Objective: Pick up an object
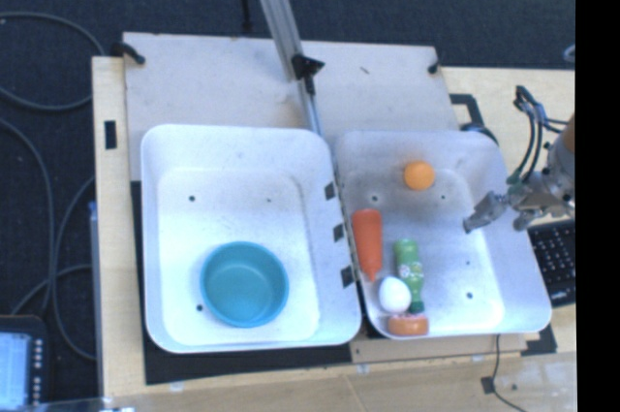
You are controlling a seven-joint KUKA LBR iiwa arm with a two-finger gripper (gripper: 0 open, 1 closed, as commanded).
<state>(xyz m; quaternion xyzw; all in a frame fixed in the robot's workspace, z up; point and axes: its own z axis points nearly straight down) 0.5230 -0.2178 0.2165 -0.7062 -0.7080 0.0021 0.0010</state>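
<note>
Camera view: looks down at a slant on a pale wooden desk [111, 206] with two shallow white bins side by side
Left bin [232, 177]: holds a blue bowl [244, 284], upright, in its near half, a little left of centre
Right bin [455, 294]: holds four things, most of them gathered at its near left
Orange ball [418, 175]: lies alone in the far half of the right bin, well apart from the rest
Carrot [367, 242]: orange, lies lengthwise along the bin's left wall
Green bottle [408, 272]: lies just right of the carrot, running far to near
White egg [394, 294]: rests against the bottle's near end, beside the carrot's tip
Orange piece [408, 326]: small, at the near rim, just below the egg
Tool [481, 212]: reaches in over the right bin's right side, right of the ball and clear of every item; whether its fingers are apart or together I cannot tell
Arm [542, 192]: enters from the right edge, with cables above it
</note>
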